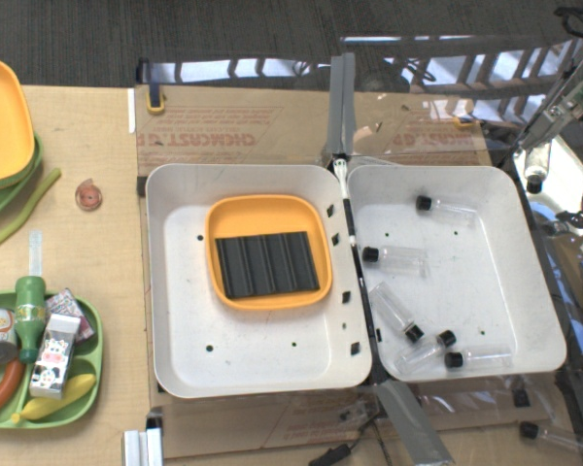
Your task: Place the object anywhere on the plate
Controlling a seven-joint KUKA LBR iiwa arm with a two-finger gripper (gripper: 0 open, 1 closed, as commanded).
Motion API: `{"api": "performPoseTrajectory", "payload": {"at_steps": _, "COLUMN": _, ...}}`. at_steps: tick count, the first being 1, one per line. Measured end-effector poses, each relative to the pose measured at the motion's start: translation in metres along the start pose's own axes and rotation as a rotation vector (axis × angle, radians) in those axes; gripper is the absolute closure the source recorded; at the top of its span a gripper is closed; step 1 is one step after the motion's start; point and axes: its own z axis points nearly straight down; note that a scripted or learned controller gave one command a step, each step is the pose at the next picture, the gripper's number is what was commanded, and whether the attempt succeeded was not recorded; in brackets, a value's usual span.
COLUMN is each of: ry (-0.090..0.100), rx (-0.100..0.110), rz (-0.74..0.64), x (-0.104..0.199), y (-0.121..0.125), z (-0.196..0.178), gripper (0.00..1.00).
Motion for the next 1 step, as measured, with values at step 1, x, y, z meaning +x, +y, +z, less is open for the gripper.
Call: {"api": "performPoseTrajectory", "payload": {"at_steps": 1, "ry": 0.001, "rx": 0.0, "rz": -0.195, "x": -0.0061, "y": 0.0106, "z": -0.0708, "gripper": 1.0}}
